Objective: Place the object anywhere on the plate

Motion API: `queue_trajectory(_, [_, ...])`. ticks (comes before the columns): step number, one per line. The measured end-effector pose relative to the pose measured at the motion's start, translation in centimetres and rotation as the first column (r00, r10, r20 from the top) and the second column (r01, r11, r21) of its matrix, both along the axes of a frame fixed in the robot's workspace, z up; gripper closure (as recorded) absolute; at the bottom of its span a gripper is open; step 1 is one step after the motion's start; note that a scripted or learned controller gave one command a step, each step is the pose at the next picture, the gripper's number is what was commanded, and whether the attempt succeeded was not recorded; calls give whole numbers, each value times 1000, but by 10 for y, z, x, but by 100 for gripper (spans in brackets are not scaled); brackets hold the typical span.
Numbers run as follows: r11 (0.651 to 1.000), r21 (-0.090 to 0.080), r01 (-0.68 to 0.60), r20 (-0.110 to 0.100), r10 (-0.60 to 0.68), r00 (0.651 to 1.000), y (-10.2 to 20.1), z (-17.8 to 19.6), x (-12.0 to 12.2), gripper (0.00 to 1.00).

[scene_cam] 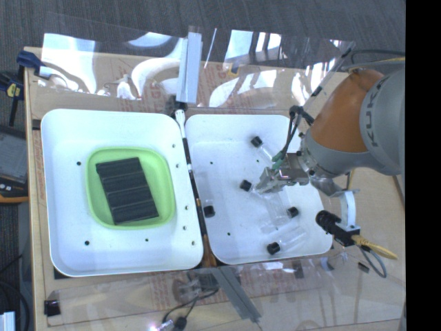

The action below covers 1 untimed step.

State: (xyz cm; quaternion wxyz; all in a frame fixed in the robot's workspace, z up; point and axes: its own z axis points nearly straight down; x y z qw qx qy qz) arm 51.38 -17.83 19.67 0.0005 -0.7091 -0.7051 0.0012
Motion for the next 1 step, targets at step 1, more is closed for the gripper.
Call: queue_trajectory(1, [1000,0,0,0,0,1000,0,0,0,0])
